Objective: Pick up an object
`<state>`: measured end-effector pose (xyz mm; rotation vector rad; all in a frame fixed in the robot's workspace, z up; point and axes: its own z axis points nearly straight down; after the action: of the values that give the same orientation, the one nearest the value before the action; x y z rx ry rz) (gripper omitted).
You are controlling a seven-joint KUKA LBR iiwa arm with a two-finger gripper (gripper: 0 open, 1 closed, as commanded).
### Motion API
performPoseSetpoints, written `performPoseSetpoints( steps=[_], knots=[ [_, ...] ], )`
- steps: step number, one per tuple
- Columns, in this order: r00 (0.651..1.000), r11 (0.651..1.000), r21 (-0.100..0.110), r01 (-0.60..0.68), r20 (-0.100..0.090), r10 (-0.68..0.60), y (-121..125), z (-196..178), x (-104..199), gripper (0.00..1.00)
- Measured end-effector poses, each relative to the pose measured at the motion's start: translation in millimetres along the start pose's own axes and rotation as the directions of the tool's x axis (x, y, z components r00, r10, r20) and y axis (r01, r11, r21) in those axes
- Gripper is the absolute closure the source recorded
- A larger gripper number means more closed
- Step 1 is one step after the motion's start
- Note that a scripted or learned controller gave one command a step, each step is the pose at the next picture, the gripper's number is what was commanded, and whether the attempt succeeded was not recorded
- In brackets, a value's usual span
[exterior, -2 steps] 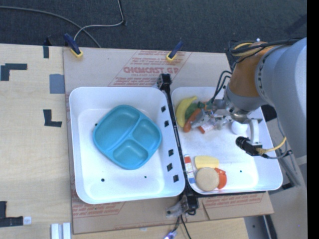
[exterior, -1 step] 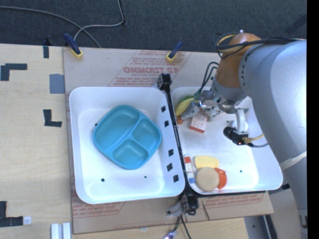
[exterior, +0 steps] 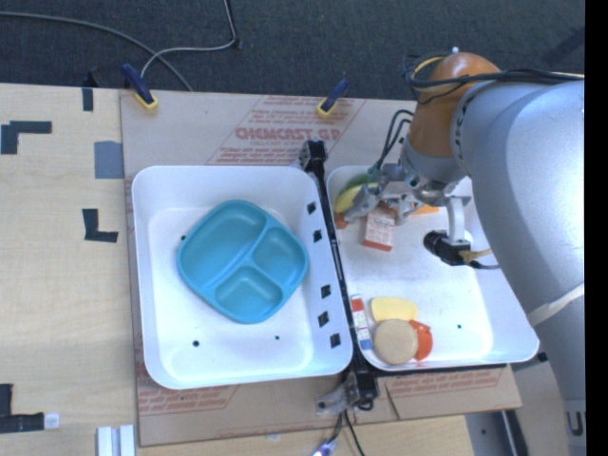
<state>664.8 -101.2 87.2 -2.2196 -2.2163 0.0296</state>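
Note:
My gripper (exterior: 384, 200) hangs over the far left part of the right bin (exterior: 475, 345). Directly below and in front of it stands a small orange and white carton (exterior: 378, 232), which looks tilted. A yellow-green piece (exterior: 349, 196) lies just left of the gripper, against the bin's wall. Whether the gripper touches the carton I cannot tell.
Near the right bin's front edge lie a yellow slice (exterior: 392, 308), a round tan bun (exterior: 393, 341), a red piece (exterior: 422, 341) and a small striped packet (exterior: 358, 315). The left bin (exterior: 161, 350) holds a blue divided plate (exterior: 243, 260). The arm covers the right bin's far right.

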Motion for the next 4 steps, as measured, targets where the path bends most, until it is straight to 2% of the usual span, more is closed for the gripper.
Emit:
performPoseSetpoints(
  steps=[1, 2, 3, 4],
  knots=[
    [1.000, 1.000, -0.016, 0.001, -0.007, -0.001, -33.1, -37.8, -78.7, 0.00],
    [1.000, 1.000, 0.002, 0.007, -0.015, -0.007, 1.3, 4.2, -114.0, 0.00],
    [1.000, 1.000, -0.019, 0.003, -0.008, -0.003, 3.2, -77.2, -122.7, 0.00],
    [1.000, 1.000, -0.015, 0.004, -0.011, -0.004, 2.7, -44.0, -52.0, 0.00]
  ],
)
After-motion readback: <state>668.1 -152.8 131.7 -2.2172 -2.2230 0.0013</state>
